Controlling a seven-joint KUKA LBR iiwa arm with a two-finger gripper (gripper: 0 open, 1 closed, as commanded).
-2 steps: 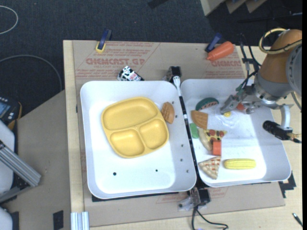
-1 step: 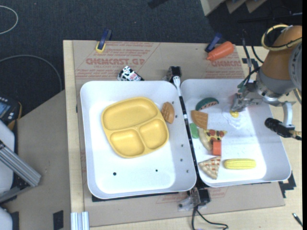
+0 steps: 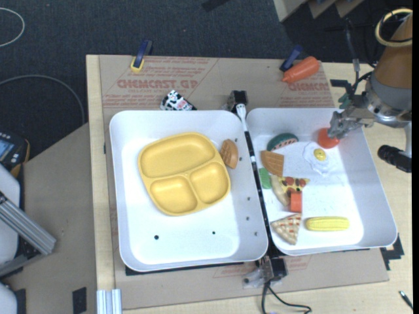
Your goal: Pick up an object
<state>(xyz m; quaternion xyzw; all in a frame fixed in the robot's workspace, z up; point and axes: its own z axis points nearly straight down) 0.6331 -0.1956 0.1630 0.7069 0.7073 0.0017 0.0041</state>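
The grey arm with the orange band enters at the upper right of the frame, and its hand (image 3: 342, 124) is low over the upper right corner of the right white bin (image 3: 370, 195). The hand is just above a small red round object (image 3: 327, 139), and it seems to touch it, but I cannot tell if the red object is really between the fingers, and I cannot tell if the hand is spread or pressed together.

In the right bin, just left of the red object, lies a fried egg toy with a yellow centre (image 3: 319, 156). More to the left there is a green and red watermelon slice (image 3: 282, 140), an orange wedge-shaped piece (image 3: 273, 163) and a small green block (image 3: 264, 178). Below them, toward the middle of the bin, are a pizza-like piece with red spots (image 3: 286, 188) and a red-orange block (image 3: 296, 201). Near the bottom edge lie a triangular pizza slice (image 3: 287, 228) and, beside it on the right, a yellow corn cob (image 3: 327, 224).

The left white bin (image 3: 190, 247) holds a yellow plastic plate with three compartments (image 3: 184, 173), and a brown bread-like piece (image 3: 228, 153) touches its right rim.

On the cardboard-covered bench (image 3: 157, 80), above the bins, rest a small black and white object (image 3: 176, 101) and an orange clamp (image 3: 300, 69) at the upper right.
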